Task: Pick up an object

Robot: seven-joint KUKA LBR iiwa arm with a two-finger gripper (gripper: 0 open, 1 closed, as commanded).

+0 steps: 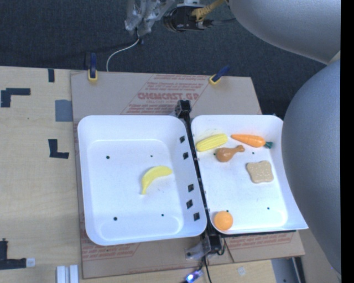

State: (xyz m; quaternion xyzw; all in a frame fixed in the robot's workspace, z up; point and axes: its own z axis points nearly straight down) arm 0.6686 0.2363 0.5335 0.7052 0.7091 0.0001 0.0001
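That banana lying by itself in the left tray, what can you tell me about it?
The banana is a small bright yellow toy, smooth and plastic-looking, curved like a crescent. It lies flat on the floor of the left tray, a little right of the middle, one end pointing down-left and the thicker end up-right. It seems whole and unpeeled. Nothing touches it except the tray floor beneath, and it is clear of the tray walls.

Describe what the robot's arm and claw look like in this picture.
The arm shows as big, smooth, rounded grey casings, blurred from being close to the camera. At the top edge the claw is a small, metallic grey assembly, beside a dark part with yellow wiring. A thin white cable loops down from it.
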